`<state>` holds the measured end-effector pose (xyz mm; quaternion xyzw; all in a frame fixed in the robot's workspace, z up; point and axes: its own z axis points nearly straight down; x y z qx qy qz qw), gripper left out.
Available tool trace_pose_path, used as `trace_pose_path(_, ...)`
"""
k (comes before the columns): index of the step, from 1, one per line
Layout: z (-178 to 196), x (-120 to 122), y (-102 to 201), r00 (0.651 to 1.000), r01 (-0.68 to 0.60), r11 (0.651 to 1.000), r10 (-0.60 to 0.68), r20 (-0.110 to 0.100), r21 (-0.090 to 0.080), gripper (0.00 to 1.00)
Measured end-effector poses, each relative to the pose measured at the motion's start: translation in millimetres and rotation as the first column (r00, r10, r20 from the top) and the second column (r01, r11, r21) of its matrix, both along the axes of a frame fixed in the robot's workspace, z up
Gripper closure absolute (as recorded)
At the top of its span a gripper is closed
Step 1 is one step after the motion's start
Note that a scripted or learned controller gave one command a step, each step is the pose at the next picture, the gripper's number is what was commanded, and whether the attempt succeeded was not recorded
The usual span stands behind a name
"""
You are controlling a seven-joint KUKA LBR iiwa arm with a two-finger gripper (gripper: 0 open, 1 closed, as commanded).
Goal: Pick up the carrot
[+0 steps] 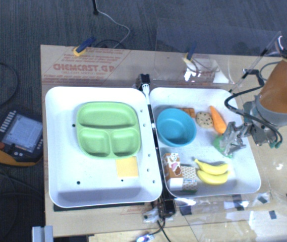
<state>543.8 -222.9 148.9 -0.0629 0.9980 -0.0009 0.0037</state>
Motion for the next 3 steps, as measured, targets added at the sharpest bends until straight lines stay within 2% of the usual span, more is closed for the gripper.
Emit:
trace_pose_path(1, -56.3, -0.1, 0.5, 0.974, -0.225, 0.974, 0.225, 0.002, -0.004, 1.00)
trace_pose_path(2, 33.9, -13.3, 27.6, 0.944, -0.329, 0.944, 0.329, 0.003, -0.005, 1.00)
trace_pose_path(3, -56.8, 34.7, 3.4, 0.852, -0.523, 0.852, 0.523, 0.002, -0.004, 1.00)
